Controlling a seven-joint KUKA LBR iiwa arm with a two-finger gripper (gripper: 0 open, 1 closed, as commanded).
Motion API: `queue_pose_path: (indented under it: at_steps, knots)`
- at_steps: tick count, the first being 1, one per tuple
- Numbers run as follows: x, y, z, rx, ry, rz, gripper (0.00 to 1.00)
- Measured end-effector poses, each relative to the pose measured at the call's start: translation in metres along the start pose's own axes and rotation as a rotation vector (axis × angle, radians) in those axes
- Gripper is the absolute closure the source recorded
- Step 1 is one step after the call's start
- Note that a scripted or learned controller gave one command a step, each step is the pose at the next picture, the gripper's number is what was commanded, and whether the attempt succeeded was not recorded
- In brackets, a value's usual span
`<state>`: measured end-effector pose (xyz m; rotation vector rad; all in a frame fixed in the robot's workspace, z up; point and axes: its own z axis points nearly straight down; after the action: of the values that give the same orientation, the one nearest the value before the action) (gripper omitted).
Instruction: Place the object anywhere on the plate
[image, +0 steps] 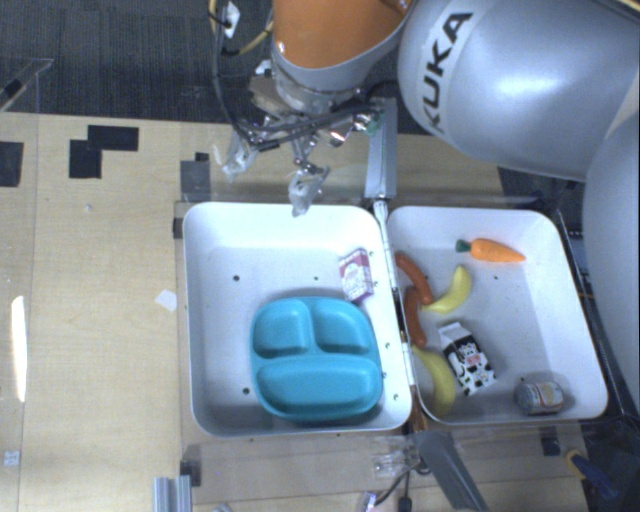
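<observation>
A blue divided plate (315, 358) lies in the left bin (215, 300), toward its front. A small red and white packet (355, 275) rests against that bin's right wall, just behind the plate. My gripper (270, 172) hangs above the back rim of the left bin, well away from the plate. Its two pale fingers (303, 190) stand apart, and nothing sits between them, so it is open.
The right bin (560, 300) holds a carrot (490, 250), a brown sausage (413, 280), two bananas (450, 290) (437, 372), a black and white carton (468, 362) and a grey can (540, 395). The arm's large grey body (520, 70) overhangs the back right.
</observation>
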<state>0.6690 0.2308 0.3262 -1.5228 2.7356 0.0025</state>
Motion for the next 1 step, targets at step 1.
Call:
queue_pose_path:
  at_steps: [1]
  knots:
    - [0.0019,-0.0018,-0.0329,0.002,-0.002,-0.244,0.00]
